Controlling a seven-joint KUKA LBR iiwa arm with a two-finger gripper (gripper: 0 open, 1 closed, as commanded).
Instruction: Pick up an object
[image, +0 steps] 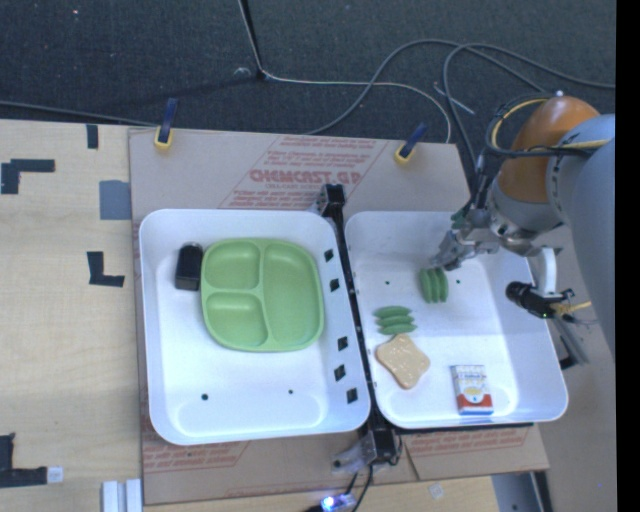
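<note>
My gripper (446, 258) reaches down into the right bin (520, 330) from the upper right. Its tips sit just above a dark green ridged vegetable (433, 285), touching or nearly touching its top end. Below that lies a green pea pod (394, 319), then a slice of toast (402, 361). A small red and white box (471, 389) rests near the bin's front right corner. Nothing is lifted off the bin floor.
The left bin (170, 390) holds a green divided plate (263, 294) and a small black block (188, 267) at the plate's left. A black divider (345, 300) runs between the bins. Cables trail over the dark floor behind the bench.
</note>
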